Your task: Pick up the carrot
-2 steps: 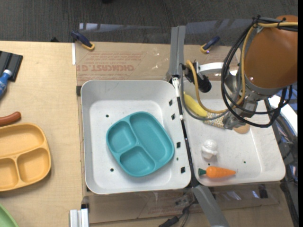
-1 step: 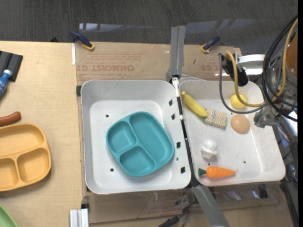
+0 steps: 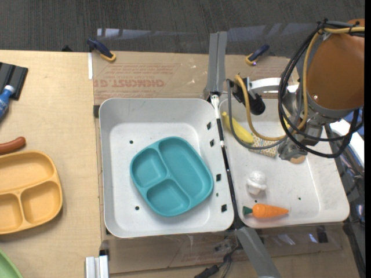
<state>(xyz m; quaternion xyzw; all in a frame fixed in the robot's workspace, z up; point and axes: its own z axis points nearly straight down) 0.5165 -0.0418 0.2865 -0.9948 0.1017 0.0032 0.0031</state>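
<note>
Green rim (image 3: 4, 269), bottom-left corner: sliver of a dish, kind not determinable.

Yellow divided tray (image 3: 26, 193), on the bench well left of both bins. Brown sausage-shaped item (image 3: 11, 145) just above it, apart from it.

Left bin (image 3: 116, 112): white, shallow. Holds a teal divided plate (image 3: 171, 175), three compartments, lying flat and turned at an angle.

Right bin (image 3: 313, 196): white, shallow, sharing the centre divider with the left bin. Contents, left to right:
- banana (image 3: 240, 131), far-left corner, near the divider;
- small white lumpy object (image 3: 256, 182), mid-bin, identity unclear;
- carrot (image 3: 269, 211) — task item — lying flat along the near wall, green end toward the divider, orange tip pointing right; just in front of the white object, apart from it.

Gripper (image 3: 291, 152): over the far half of the right bin, well apart from the carrot. Carries nothing visible. Whether spread or closed not to be made out from this angle.

Arm (image 3: 339, 68): entering from the right, orange band uppermost, wrist pointing steeply down, black cables (image 3: 290, 97) looped around it.

Step in hand, as judged: approach, with no contact yet made. To do well: travel toward the near wall before descending; close across the short width of the carrot, not its length; aim at the thick middle of the orange body, away from the taper; allow room for the near wall — tight clearance likely; steer clear of the white object on the way down.
</note>
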